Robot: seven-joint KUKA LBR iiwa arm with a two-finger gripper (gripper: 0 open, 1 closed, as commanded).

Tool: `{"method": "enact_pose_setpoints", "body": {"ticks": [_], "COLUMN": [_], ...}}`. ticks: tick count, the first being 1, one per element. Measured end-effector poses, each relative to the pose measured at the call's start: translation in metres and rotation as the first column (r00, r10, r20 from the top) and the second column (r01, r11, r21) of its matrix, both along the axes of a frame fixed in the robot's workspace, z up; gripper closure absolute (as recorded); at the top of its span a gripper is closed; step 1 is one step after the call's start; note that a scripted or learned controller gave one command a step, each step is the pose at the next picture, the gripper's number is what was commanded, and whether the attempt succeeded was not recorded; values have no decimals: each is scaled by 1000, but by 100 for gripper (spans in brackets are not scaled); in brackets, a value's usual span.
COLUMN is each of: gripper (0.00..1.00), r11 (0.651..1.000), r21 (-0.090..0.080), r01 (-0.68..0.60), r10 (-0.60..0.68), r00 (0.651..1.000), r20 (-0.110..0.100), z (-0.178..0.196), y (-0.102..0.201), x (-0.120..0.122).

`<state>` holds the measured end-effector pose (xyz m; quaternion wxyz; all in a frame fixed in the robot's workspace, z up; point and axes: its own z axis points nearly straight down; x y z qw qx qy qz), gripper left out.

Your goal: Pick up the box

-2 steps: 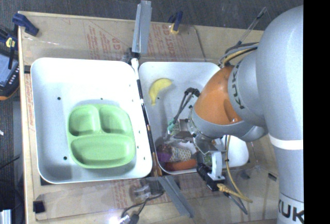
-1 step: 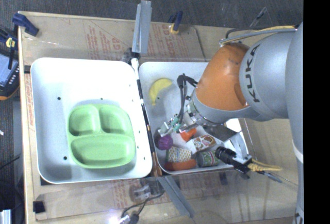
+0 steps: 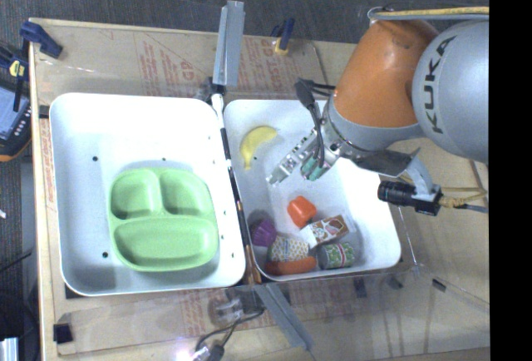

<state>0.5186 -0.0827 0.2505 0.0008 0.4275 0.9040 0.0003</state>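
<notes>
Box [image 3: 326, 229]: a small carton with a white and brown printed face, lay tilted in the lower part of the right bin [image 3: 376, 210], right of centre in the frame. It sat among a cluster of items against the bin's lower wall.

Right bin, contents: a yellow banana [image 3: 257, 142] in the upper left corner, well apart from the rest. An orange cup-like item [image 3: 301, 210] just above and left of the box, close to touching it. A purple item [image 3: 263, 231] at the left wall, lower down. A patterned pouch-like item [image 3: 288, 249] just beside the purple one, with an orange-red piece [image 3: 291, 266] under it along the lower wall. A dark can-like item with a green and red label [image 3: 339, 254], lying on its side directly below the box and touching it.

Left bin [image 3: 75, 135], contents: one green divided tray [image 3: 164, 220] with three compartments, two small ones above and a long one below, lying flat in the lower centre.

Arm: grey with an orange band, entered from the upper right of the frame. The gripper [image 3: 293, 164] hung over the upper middle of the right bin, between the banana and the orange item, above and left of the box and apart from it. Whether its fingers were spread or closed, I could not tell; nothing showed between them.
</notes>
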Motion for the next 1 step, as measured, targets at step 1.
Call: {"method": "enact_pose_setpoints", "body": {"ticks": [1], "gripper": [100], "r11": [840], "r21": [-2], "r01": [-542], "r10": [542], "r00": [840], "r20": [0], "z": [-8], "y": [32], "x": [57]}}
